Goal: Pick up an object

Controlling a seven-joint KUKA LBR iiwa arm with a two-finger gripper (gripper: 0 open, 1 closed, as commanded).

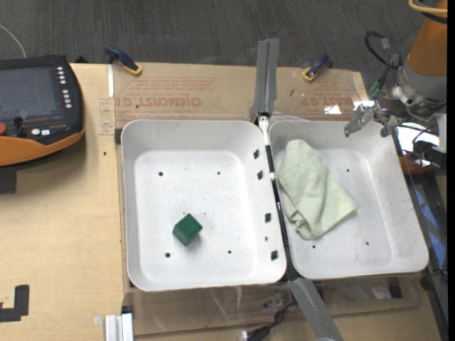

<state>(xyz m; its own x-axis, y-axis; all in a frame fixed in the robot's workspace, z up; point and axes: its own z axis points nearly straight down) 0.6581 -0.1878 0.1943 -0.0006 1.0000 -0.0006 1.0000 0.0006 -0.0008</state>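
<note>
Two white bins side by side: left bin [142, 261], right bin [398, 254]. In the right, a crumpled pale green cloth [313, 190]. In the left, toward the front, a small green cube [188, 229]. Above the right bin's far corner, gripper [370, 119]; holding nothing.

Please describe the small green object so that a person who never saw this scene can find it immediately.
Look at the left white bin of the two side by side. In its lower middle lies a small green block. It is the only dark green, cube-like thing; the right bin holds a pale crumpled cloth.
</note>
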